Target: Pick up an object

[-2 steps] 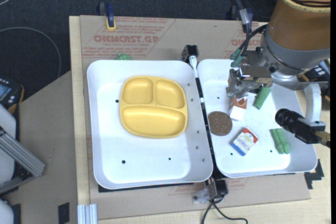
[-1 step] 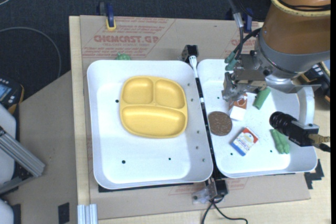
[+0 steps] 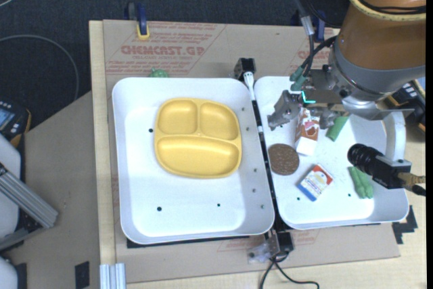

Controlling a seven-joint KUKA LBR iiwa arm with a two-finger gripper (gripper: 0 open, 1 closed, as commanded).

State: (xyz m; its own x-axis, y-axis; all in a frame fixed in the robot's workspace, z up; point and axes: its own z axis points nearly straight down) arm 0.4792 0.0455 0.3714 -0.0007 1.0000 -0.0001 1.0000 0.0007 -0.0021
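My gripper hangs over the back left part of the right bin. Directly under it lies a red and white packet, partly hidden by the gripper. Whether the gripper touches the packet cannot be made out. A brown round disc lies just in front, near the bin's left wall. A small red, white and blue carton rests in the bin's middle. One green piece lies right of the packet, and another green piece lies toward the bin's right side.
The left bin holds a yellow divided plate in its back half. Black clips sit where the two bins meet. The arm's big orange and grey body looms over the back right of the bench.
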